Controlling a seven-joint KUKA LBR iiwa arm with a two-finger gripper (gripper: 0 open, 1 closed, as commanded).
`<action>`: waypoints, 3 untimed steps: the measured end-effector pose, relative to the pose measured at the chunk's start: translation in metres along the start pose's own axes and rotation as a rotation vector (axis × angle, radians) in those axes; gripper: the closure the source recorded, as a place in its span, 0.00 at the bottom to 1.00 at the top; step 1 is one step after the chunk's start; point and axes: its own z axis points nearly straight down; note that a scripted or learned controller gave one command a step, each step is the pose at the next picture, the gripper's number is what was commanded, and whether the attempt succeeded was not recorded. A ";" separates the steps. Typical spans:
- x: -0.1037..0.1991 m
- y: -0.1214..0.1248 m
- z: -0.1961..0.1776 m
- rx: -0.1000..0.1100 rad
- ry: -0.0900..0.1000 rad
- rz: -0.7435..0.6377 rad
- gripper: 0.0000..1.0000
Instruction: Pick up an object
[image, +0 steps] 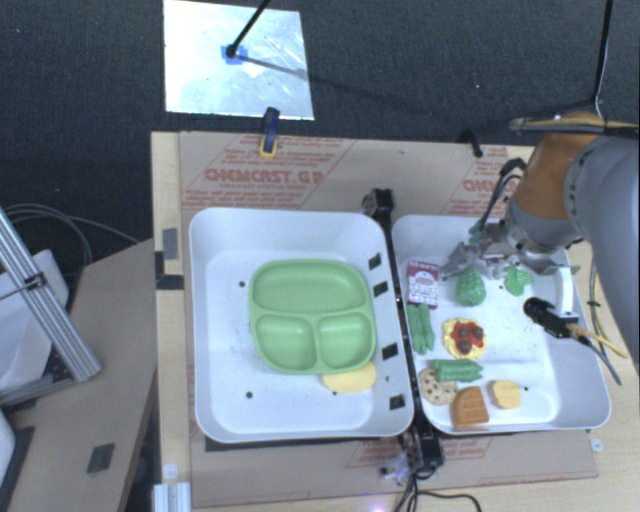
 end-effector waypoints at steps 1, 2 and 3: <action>-0.010 -0.054 0.002 0.012 0.000 0.010 0.00; -0.023 -0.048 0.001 0.007 -0.001 0.009 0.00; -0.024 0.014 0.000 0.001 -0.002 0.003 0.00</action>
